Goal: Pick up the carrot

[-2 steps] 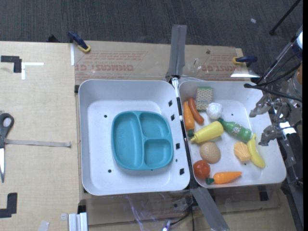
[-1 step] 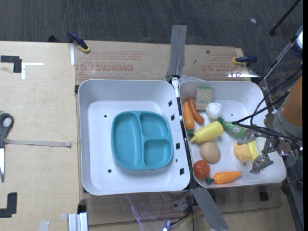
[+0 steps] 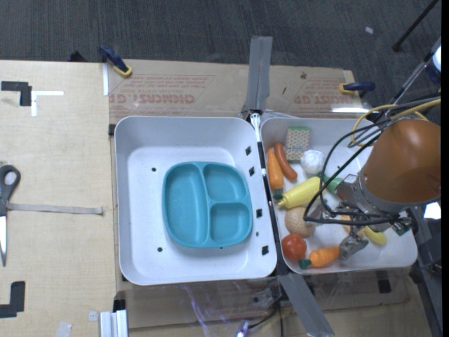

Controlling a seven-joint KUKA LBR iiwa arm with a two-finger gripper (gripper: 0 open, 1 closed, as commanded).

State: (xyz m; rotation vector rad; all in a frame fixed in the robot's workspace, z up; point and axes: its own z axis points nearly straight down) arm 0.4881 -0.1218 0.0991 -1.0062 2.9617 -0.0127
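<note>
The carrot point(image 3: 324, 257) is a short orange piece with a green end. It lies near the front wall of the right bin point(image 3: 393, 262), next to a red tomato point(image 3: 293, 246). My gripper point(image 3: 351, 246) hangs low over the bin floor just right of the carrot, close to its blunt end. Nothing shows between it and the carrot. The orange wrist dome point(image 3: 403, 161) and dark cables hide the bin's right half.
A longer orange piece point(image 3: 273, 168) and a red sausage point(image 3: 285, 161) lie along the right bin's left wall. Yellow corn point(image 3: 302, 192), white garlic point(image 3: 312, 161), a tan potato point(image 3: 299, 220) and a banana point(image 3: 376, 236) crowd around. The left bin point(image 3: 133, 188) holds a teal divided plate point(image 3: 207, 203).
</note>
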